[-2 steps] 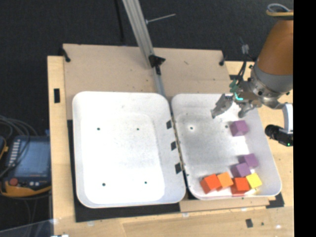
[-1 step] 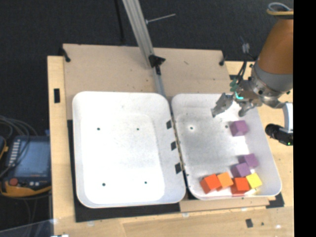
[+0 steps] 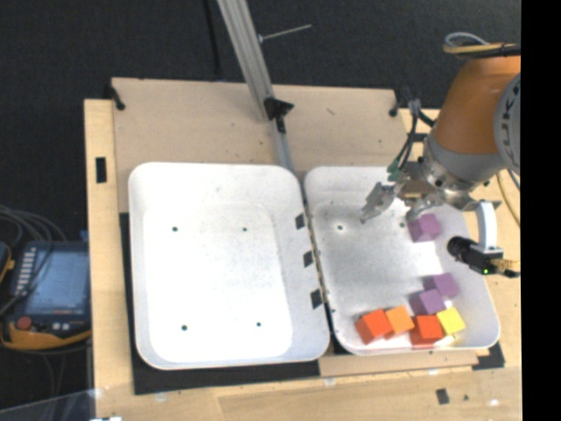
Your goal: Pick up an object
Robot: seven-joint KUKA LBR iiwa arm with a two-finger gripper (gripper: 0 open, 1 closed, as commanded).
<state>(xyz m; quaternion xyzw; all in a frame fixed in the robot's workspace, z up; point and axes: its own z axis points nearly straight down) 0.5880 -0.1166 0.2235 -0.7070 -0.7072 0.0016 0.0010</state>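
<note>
Here my gripper [image 3: 379,202] hangs over the right bin [image 3: 351,261], in its upper half, toward the wall nearest the left bin [image 3: 219,261]. I cannot tell from this angle how it is set, and nothing shows in its grip. My arm [image 3: 478,112] comes in from the right, the orange band sitting above the grey wrist.

The blocks all lie in the right bin. One purple block [image 3: 425,227] sits just beside my wrist, on the side away from the left bin, apart from the rest. Two more purple blocks [image 3: 436,292] lie close together farther down, near the bin's right wall. Below them, along the bottom wall, runs a tight row: a red-orange block [image 3: 375,325], an orange block [image 3: 400,319], another red-orange block [image 3: 428,327] and a yellow block [image 3: 451,321], each touching or nearly touching its neighbour.

The bin floor right under my gripper is bare white; no block lies there. A black fitting [image 3: 469,253] juts out by the bin's right edge. The two bins meet at their inner walls. A metal pole [image 3: 250,55] rises from the bench behind them.
</note>
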